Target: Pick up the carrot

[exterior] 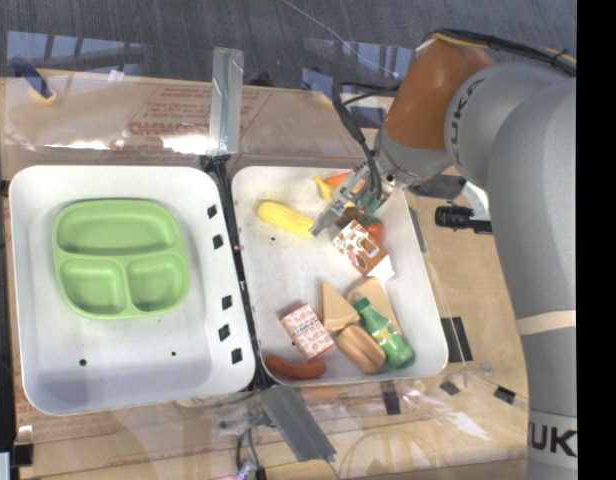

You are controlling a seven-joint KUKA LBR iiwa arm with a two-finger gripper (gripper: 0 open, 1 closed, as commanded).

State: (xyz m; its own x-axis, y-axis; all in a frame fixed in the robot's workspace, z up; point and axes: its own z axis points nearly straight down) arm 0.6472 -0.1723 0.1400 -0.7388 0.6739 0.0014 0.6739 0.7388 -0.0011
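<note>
the gripper (340, 206) hovered low at the right bin's (425, 298) twelve o'clock end, the carrot (337, 180) just beside it at twelve o'clock, apparently not yet gripped. whether the fingers were apart could not be told. the approach step seemed underway; closing squarely on the carrot came next.

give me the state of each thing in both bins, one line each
claw: low in the right bin's far end, by the carrot
carrot: lying flat, mostly hidden by the claw
corn cob: lying flat, loose
green bottle: on its side
hot dog bun: against the bottle
sausage: at the near wall
green tray: upright in the left bin
</note>
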